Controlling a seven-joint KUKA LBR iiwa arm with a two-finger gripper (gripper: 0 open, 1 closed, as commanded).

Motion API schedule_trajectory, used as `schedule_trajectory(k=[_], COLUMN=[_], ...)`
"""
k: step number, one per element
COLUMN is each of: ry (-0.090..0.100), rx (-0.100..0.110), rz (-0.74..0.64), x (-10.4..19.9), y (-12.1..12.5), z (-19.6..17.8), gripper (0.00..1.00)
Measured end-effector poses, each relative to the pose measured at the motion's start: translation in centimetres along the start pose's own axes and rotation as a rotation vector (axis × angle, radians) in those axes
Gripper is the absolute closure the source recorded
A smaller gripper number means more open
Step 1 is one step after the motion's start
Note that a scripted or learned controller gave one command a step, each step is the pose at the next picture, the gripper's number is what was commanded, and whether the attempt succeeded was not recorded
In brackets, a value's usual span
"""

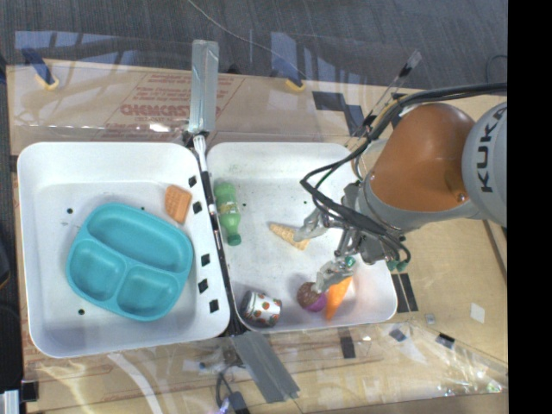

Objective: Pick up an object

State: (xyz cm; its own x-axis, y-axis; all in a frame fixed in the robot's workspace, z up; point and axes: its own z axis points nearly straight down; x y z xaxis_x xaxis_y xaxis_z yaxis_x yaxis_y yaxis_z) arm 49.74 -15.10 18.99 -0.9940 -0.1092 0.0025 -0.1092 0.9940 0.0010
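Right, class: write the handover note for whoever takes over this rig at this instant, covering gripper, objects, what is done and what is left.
Gripper: low in the right bin, above the carrot; nothing visibly held.
Right bin: carrot, purple ball, cone, green bottle, patterned cup.
Left bin: teal tray, orange waffle piece.
Done: approach.
Left: grasp and lift one object.

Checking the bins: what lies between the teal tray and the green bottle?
An orange waffle piece and the bins' black divider, in the camera view.
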Motion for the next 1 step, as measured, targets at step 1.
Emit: schedule_trajectory(k=[1], ry=[-0.003], rx=[0.000], rz=[0.368], x=[-2.05], y=[2.31], z=[9.81], gripper=[0.00])
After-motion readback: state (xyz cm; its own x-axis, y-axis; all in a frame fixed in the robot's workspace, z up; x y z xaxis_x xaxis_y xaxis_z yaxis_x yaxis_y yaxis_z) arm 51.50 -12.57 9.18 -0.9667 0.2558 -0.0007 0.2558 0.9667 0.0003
